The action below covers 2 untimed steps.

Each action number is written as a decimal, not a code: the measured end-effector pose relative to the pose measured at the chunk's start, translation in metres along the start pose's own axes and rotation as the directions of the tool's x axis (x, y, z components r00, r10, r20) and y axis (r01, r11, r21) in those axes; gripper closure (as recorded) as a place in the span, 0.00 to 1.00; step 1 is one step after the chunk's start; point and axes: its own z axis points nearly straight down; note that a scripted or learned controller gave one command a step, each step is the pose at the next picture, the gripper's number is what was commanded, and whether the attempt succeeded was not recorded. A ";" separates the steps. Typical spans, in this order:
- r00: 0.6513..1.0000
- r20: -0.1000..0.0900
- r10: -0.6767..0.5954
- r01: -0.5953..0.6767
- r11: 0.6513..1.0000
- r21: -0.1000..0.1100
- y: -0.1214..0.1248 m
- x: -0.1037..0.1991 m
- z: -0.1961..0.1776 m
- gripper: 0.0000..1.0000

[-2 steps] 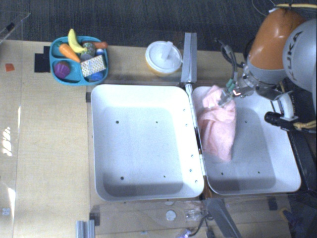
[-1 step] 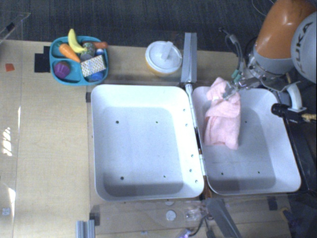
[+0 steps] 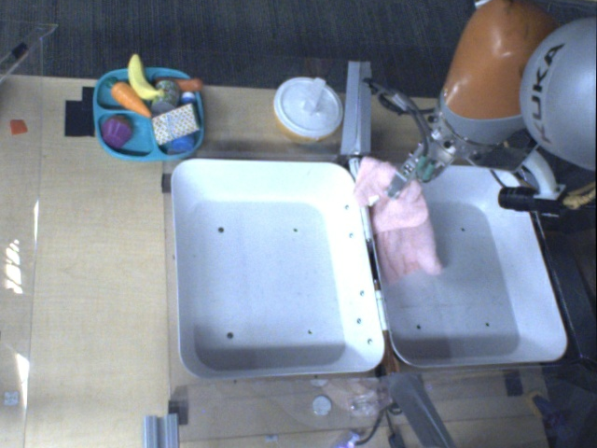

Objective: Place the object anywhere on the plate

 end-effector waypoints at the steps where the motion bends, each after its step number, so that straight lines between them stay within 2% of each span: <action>1: 0.920 0.000 -0.391 0.391 0.920 -0.001 0.022 0.048 0.001 1.00; 2: 0.695 0.004 -0.719 0.719 0.695 -0.003 0.053 0.089 0.006 1.00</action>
